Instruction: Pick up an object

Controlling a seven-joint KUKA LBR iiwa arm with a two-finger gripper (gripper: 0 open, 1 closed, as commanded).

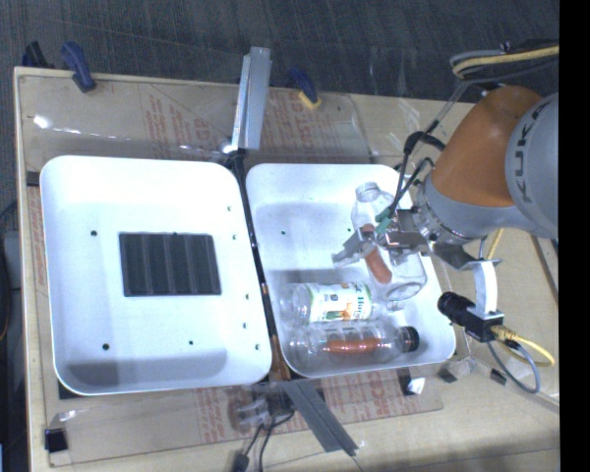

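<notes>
The right bin (275,214) holds several clear plastic bottles. One with a green and white label (336,304) lies on its side near the bin's middle. Another with a red label and a black cap (356,343) lies along the front wall. A third clear bottle (372,203) stands or leans at the back right. My gripper (372,248) hangs low over the right part of this bin, just above the labelled bottle and beside a clear round container (407,279). A small orange-red piece (380,265) shows at the gripper's tip; whether it is held is unclear.
The left bin (79,205) has a dark ribbed rectangle (170,264) on its floor. A metal bar (250,98) stands at the back between the bins. Blue clamps (79,67) grip the bench's back edge. Cables (511,347) trail at the right.
</notes>
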